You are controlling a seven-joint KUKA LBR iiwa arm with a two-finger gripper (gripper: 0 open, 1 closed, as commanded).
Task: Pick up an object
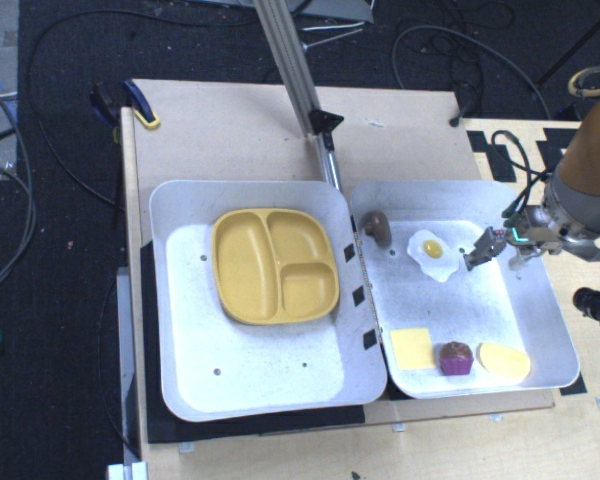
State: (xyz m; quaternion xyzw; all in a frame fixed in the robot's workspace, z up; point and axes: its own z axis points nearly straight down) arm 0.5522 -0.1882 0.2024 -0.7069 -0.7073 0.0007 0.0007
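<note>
The fingers of the dark two-finger gripper (492, 248) at right of centre stand apart around nothing, just right of one white-and-yellow fried egg toy (433, 253), with one brown lump (377, 227), one yellow square slice (412, 348), one purple piece (455, 358), one pale yellow round piece (504, 361), and one yellow compartment tray (276, 266) left.

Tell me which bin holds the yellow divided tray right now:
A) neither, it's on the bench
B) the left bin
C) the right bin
B: the yellow divided tray lies in the left bin, while the fried egg toy sits in the right bin.
</note>
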